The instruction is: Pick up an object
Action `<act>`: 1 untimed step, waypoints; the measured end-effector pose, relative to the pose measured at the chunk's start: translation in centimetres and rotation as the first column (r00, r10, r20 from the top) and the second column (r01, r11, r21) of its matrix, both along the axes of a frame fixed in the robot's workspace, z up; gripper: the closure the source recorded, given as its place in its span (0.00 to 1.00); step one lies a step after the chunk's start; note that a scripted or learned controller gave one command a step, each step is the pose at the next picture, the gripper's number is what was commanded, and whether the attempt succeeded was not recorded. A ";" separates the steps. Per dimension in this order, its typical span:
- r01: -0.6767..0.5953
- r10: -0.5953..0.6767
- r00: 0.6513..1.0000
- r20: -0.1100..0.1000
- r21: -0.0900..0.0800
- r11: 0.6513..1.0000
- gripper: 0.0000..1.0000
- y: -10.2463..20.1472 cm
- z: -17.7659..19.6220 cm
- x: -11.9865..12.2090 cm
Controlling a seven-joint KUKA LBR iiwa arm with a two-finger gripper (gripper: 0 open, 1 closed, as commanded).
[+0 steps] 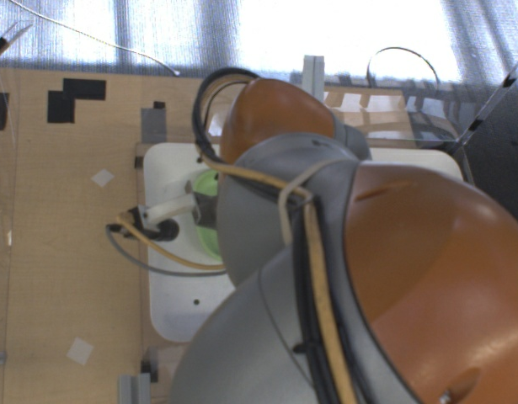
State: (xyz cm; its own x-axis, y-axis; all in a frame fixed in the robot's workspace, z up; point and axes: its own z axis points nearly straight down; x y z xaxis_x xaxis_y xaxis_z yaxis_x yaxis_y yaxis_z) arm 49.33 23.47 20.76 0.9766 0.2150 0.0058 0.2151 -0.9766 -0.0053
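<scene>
Nearest the lens: arm (393, 293), grey shell with orange housing, filling the lower right and reaching in toward the left; presumably bent over the bin so the wrist can point down into it. Black and tan cables (313, 310) strapped along the shell, looping off past the wrist to a connector (153, 224) hanging over the bin's left rim. Beyond the elbow: white bin (170, 301), shallow, seated on the desk (56, 259) between grey corner brackets, likely to keep it from sliding. Inside the bin, just beside the arm's grey link: green object (206, 225), partly covered by the arm; probable target of the pick. Pincer: hidden under the arm, state cannot be told. No grasp confirmed. Further back: black markers (73, 99) on the desk.
</scene>
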 end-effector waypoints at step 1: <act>-0.002 0.002 1.000 0.002 0.002 1.000 1.00 0.0 1.0 0.1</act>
State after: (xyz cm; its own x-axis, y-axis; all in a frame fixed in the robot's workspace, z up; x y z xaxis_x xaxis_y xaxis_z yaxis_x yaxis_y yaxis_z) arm 49.48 23.48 21.81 0.9761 0.2173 0.0077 0.2173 -0.9761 -0.0066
